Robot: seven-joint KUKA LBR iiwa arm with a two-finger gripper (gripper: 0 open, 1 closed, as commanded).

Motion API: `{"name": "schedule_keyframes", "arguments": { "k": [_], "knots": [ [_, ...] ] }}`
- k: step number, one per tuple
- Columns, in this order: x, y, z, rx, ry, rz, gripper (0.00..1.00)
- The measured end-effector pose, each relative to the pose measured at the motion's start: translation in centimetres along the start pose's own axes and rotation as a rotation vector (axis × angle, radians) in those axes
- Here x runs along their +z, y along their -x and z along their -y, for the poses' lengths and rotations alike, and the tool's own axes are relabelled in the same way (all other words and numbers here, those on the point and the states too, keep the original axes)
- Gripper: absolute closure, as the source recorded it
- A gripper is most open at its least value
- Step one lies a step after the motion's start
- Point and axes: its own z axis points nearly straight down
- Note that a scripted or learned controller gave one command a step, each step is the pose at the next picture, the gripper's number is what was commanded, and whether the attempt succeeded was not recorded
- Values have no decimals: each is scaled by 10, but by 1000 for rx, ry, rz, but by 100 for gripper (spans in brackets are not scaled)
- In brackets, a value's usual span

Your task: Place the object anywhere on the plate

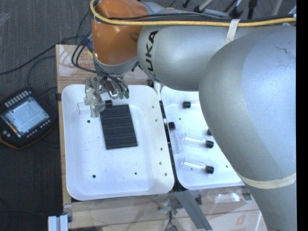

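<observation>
gripper [97,101] hovers at the top left corner of the dark plate [118,126].
a clear tube [85,108] seems grasped between the fingers, held just beside the plate edge in the left bin [77,177], probably to set it down there.

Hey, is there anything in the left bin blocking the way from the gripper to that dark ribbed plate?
Nothing visible does. The gripper hangs over the left bin, right by the upper left corner of the dark ribbed plate. The bin floor between them looks bare. The capped clear tubes lie in the right bin, off that path.
</observation>
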Motion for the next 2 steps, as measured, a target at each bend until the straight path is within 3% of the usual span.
{"name": "schedule_keyframes", "arguments": {
  "k": [1, 2],
  "knots": [
    [-77, 16, 5, -91, 0, 4, 100],
    [-55, -13, -6, -498, 3, 1, 100]
  ]
}}
